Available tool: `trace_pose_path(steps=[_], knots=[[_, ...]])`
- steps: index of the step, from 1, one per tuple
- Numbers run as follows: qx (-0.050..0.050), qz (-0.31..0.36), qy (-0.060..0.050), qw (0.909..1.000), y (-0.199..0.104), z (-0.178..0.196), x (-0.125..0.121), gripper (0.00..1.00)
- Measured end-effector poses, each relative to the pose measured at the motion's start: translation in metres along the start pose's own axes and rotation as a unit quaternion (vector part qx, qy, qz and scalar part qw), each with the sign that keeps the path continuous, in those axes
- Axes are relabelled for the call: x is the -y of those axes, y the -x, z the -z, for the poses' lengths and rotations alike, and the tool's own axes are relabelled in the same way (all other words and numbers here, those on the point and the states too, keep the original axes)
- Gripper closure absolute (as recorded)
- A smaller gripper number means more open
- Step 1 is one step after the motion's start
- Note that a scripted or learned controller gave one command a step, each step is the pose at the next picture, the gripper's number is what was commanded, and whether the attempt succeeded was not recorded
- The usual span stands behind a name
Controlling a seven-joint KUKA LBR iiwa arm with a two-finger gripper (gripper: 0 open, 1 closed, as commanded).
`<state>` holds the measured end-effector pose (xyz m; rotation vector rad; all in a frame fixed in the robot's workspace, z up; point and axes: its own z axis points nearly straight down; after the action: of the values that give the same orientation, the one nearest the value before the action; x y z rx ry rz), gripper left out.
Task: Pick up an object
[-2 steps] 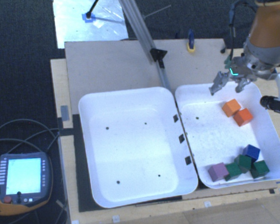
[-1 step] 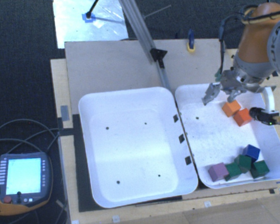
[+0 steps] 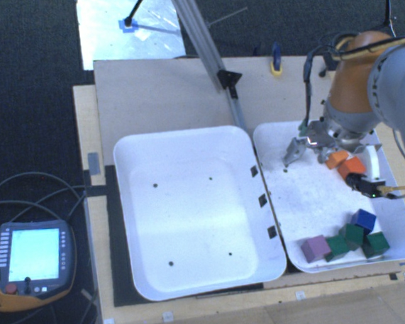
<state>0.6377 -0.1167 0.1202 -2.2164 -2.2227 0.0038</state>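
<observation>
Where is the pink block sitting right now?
The pink block lies in the right bin, near its front edge, touching a green block at the left end of the block cluster.

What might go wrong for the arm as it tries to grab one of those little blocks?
1. The pink block, green blocks and blue block sit bunched in a corner of the right bin, so the gripper may knock neighbours or bump the wall.
2. The gripper hovers over bare floor, well away from that cluster; closing there would likely catch nothing.
3. The orange block lies under the wrist and could get nudged.
</observation>
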Motion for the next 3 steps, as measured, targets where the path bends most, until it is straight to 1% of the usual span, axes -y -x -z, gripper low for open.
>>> trace_pose_path(steps=[1, 2, 3], knots=[[0.000, 0.000, 0.001, 1.0000, 0.000, -0.031, 0.000, 0.00], [0.000, 0.001, 0.004, 1.0000, 0.000, -0.018, -0.002, 1.00], [0.000, 0.001, 0.005, 1.0000, -0.007, 0.029, -0.003, 1.00]])
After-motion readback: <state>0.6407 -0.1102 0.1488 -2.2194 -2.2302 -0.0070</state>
